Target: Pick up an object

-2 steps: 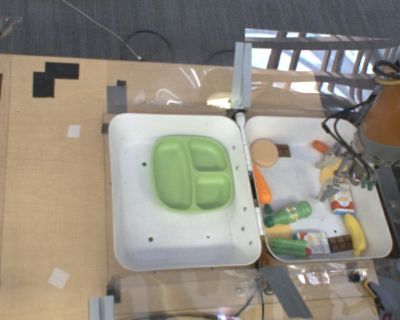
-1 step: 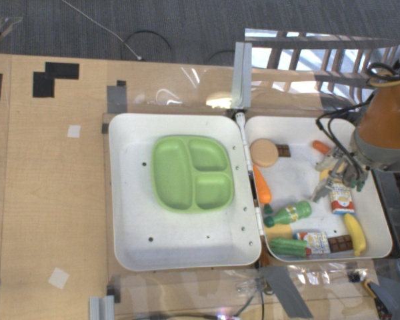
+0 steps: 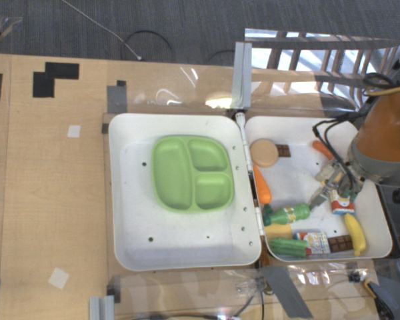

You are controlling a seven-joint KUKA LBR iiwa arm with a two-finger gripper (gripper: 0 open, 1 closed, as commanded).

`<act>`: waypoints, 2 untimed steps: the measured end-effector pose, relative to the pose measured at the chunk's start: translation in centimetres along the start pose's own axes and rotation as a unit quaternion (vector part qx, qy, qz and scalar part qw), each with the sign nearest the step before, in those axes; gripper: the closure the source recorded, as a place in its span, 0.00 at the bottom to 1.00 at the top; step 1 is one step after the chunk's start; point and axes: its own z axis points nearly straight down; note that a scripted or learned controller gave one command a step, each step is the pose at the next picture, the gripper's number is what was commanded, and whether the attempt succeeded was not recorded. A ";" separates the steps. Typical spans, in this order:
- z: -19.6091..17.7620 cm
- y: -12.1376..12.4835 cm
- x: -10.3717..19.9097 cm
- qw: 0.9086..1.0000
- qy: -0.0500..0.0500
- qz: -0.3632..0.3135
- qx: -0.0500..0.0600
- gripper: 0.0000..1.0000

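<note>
Wooden bench (image 3: 47, 199) carrying two shallow white bins side by side. The left bin (image 3: 133, 245) holds a green divided plate (image 3: 191, 173) with three compartments, lying flat near the bin's centre. The right bin (image 3: 300, 172) holds the loose objects. The grey arm with its orange band (image 3: 387, 129) enters from the right and hangs over the right bin's right half, its gripper (image 3: 332, 187) pointing down and to the left above the bin floor. The fingers (image 3: 320, 195) appear slightly parted, and nothing is seen between them. Candidate objects, in descending size: a green bottle with a yellow label (image 3: 288, 214), lying on its side just left of the fingertips; a green cucumber-like item (image 3: 288, 247) along the near wall; a flat packet with red and blue print (image 3: 313, 240) beside it; a banana (image 3: 355, 233) at the near right corner; an orange carrot (image 3: 262, 187) against the left wall; a tan round disc (image 3: 265, 153) near the far left corner; a small carton with red and blue print (image 3: 343, 205) directly beneath the gripper body; and a small orange piece (image 3: 322, 149) at the far side.
</note>
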 end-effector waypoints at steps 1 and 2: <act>0.0 -0.6 0.7 0.998 -0.001 -0.059 -0.001 0.00; -1.6 -0.3 0.3 0.998 -0.009 -0.061 -0.002 1.00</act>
